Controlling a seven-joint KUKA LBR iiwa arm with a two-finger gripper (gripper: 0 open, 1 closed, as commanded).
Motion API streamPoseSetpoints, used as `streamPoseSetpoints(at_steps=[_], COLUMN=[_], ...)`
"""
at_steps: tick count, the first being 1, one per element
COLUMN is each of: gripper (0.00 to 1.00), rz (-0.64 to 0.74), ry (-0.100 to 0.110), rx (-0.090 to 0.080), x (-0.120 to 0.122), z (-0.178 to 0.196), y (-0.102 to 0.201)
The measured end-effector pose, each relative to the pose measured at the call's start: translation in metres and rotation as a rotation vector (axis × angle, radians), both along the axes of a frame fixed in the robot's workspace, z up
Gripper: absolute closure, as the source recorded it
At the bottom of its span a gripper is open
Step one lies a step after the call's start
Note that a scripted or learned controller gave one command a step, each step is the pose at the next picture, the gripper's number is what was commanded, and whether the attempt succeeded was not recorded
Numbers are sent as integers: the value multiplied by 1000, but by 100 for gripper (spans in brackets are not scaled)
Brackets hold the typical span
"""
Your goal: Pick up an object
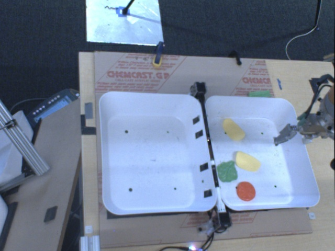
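Nothing is picked up yet: the gripper (285, 134) hovers at the frame's right edge over the right bin (301, 163), whether its fingers are apart or together I cannot tell, while two yellow pieces (234, 129), a green piece (227, 171) and a red disc (246, 191) lie untouched there.

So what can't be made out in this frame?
- Gripper: small and blurred over the right bin; finger state unreadable.
- Arm: cut off by the camera view's right edge.
- Green object: too small to identify; whether it touches the lower yellow object is unclear.
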State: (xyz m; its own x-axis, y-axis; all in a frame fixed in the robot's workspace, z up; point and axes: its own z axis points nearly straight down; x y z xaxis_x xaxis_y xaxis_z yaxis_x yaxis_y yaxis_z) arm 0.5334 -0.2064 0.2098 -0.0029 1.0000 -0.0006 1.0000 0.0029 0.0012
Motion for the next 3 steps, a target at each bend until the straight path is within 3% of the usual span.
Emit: streamPoseSetpoints(at_steps=[1,2,3], gripper=[100,100,100], rz=[4,4,3], ry=[-4,-20,-19], rx=[-1,-7,-7], x=[1,29,34], z=[11,163,298], y=[0,-1,0])
